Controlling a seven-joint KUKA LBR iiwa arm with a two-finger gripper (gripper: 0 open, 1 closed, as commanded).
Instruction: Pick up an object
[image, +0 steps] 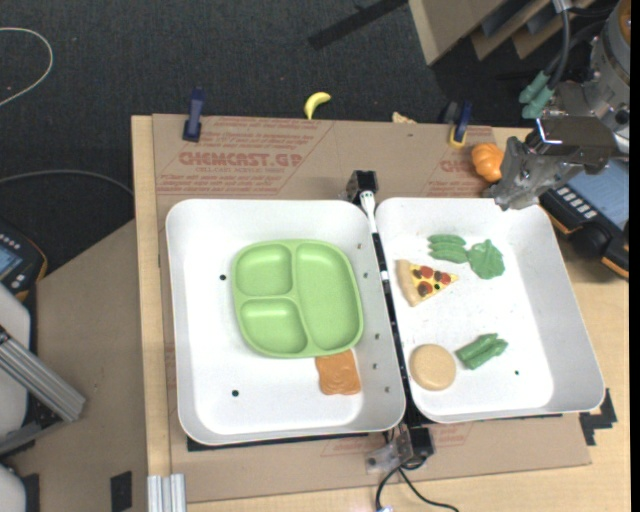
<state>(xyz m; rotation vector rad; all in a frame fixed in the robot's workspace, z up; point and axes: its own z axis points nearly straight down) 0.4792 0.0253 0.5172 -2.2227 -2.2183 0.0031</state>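
Overhead, the gripper (517, 190) hangs at the far right corner of the right bin (560, 300), and whether its claw is released or clenched cannot be told from this slant. Inside that bin lie a pizza slice (425, 280), two green leafy pieces (468, 252) farther back, a round tan cookie (434, 366) near the front, and a green pod (481, 350) just beside it. The left bin (195, 300) bears a green divided plate (297, 297), with an orange piece (339, 374) touching its near edge.

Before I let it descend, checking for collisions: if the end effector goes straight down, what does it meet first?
Probably the right bin's far right rim or bare floor beside it; the end effector hangs there. Depth is unclear.
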